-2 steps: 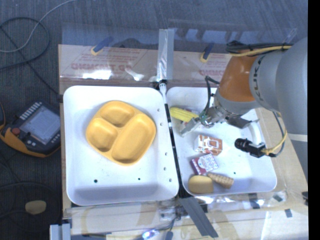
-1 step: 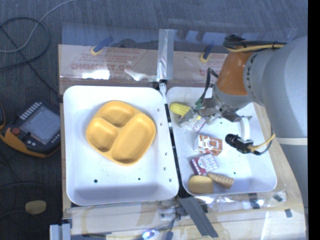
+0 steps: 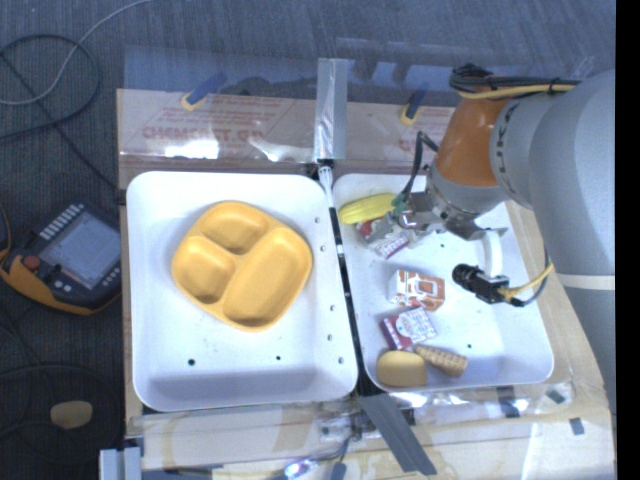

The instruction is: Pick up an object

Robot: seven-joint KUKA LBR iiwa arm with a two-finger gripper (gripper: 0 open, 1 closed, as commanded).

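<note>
I note the left bin [image 3: 150, 368] holds a yellow divided plate [image 3: 242, 263]. The right bin [image 3: 520, 358] holds a banana [image 3: 366, 207], packets [image 3: 415, 290] and a bread roll [image 3: 401, 368]. The gripper [image 3: 405, 213] is over the banana.

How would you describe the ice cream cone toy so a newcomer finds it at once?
Start at the right-hand white bin and go to its near edge, toward the bottom of the camera view. The cone lies on its side there, touching a rounded tan piece, just below a red-and-white packet. It is the only tapered, waffle-textured item; its neighbours are flat packets or smooth lumps.
</note>
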